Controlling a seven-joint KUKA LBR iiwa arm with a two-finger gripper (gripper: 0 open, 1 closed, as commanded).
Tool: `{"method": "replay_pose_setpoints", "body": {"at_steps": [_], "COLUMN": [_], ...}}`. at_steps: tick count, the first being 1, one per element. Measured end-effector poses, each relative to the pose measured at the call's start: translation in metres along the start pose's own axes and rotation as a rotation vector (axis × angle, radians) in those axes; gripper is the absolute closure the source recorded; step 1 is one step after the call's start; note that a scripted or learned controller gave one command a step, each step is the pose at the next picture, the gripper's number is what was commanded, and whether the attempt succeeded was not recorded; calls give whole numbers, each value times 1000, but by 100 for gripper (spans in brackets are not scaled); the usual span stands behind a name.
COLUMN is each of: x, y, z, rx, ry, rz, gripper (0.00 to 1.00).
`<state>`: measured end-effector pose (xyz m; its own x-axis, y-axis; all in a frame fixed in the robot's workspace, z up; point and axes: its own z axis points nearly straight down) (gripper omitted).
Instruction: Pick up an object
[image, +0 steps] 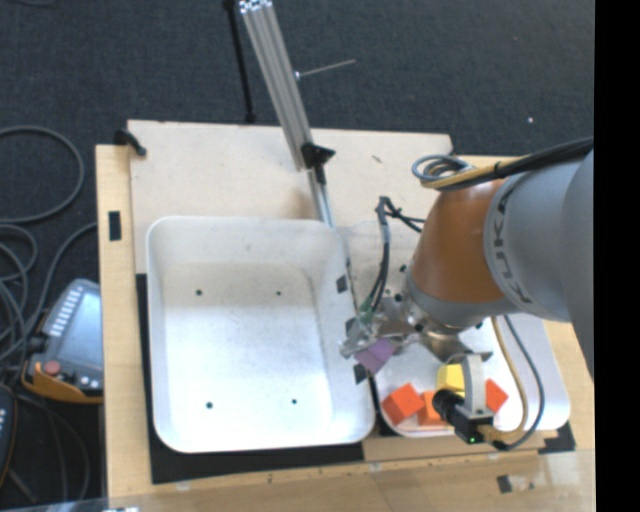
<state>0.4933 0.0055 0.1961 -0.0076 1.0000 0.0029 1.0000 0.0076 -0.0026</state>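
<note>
Where the tool (372, 340) ends, a purple block (376, 354) seemingly sits

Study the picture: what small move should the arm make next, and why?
Probably a short, slow lift straight up. The gripper sits low at the right bin's left edge with a purple object at its tip; whether it is gripped cannot be told. Lifting would show that, clear of the orange block.
</note>
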Motion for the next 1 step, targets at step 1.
{"method": "replay_pose_setpoints", "body": {"at_steps": [1], "x": [57], "y": [18], "z": [0], "rx": [-2], "ry": [-1], "rz": [-1], "gripper": [100]}}
